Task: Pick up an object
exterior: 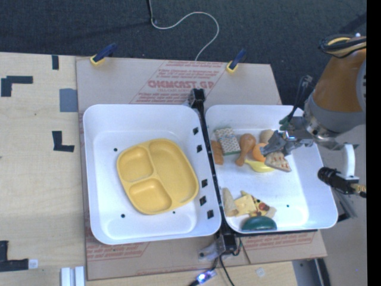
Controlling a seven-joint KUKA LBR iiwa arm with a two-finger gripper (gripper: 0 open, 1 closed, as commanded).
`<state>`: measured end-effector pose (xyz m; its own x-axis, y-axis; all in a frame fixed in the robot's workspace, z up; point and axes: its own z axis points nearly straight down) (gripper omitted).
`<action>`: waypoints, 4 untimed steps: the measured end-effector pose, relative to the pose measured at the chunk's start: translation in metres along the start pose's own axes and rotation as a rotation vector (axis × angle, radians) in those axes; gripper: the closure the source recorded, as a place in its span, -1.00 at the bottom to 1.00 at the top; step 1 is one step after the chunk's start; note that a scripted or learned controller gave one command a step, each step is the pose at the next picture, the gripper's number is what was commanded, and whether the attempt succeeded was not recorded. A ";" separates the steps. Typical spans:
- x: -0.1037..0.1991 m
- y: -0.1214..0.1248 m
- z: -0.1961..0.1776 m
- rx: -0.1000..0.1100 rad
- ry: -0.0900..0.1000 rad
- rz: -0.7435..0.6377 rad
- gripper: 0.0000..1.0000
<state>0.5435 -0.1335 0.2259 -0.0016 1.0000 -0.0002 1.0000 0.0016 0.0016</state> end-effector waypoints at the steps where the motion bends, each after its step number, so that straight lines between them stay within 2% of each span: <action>1: 0.046 0.016 -0.006 0.002 0.002 -0.005 1.00; 2: 0.093 0.021 0.011 0.006 0.001 -0.004 1.00; 3: 0.088 0.021 0.011 0.004 0.000 0.000 1.00; 4: 0.084 0.034 0.008 0.003 0.001 -0.001 1.00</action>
<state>0.5771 -0.0495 0.2182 -0.0024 1.0000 0.0003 1.0000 0.0024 -0.0010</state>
